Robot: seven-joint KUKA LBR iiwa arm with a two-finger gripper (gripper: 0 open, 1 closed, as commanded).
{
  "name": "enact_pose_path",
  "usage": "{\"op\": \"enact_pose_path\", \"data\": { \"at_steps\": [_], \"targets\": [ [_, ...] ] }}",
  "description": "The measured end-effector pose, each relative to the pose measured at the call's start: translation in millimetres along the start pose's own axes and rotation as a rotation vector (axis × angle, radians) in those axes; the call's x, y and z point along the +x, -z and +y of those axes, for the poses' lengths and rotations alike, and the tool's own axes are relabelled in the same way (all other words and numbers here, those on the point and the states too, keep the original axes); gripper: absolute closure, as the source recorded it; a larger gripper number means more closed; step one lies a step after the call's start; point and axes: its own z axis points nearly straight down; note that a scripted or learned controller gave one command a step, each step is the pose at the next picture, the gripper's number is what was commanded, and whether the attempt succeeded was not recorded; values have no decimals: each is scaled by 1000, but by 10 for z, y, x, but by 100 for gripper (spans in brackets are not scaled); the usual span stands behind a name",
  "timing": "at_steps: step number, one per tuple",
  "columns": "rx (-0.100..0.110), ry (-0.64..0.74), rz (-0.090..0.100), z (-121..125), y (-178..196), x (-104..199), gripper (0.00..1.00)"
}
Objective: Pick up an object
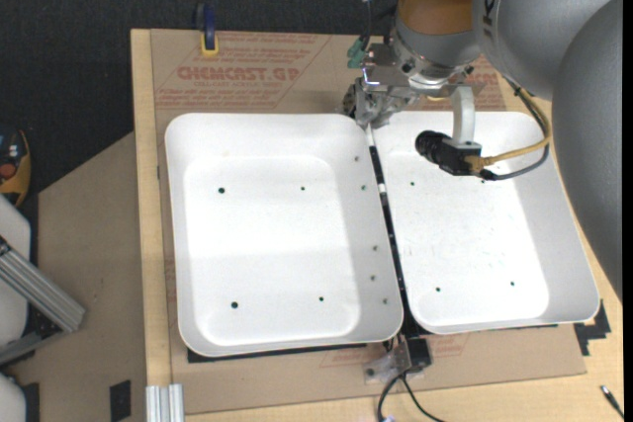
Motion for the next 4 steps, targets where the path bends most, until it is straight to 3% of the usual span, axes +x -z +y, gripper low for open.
{"op": "enact_pose_path", "data": {
  "at_steps": [1, 3, 4],
  "targets": [
    [-12, -3, -1, -182, 461, -194, 100],
    [-6, -1, 1, -674, 907, -176, 100],
    [-1, 1, 0, -120, -79, 172, 100]
  ]
}}
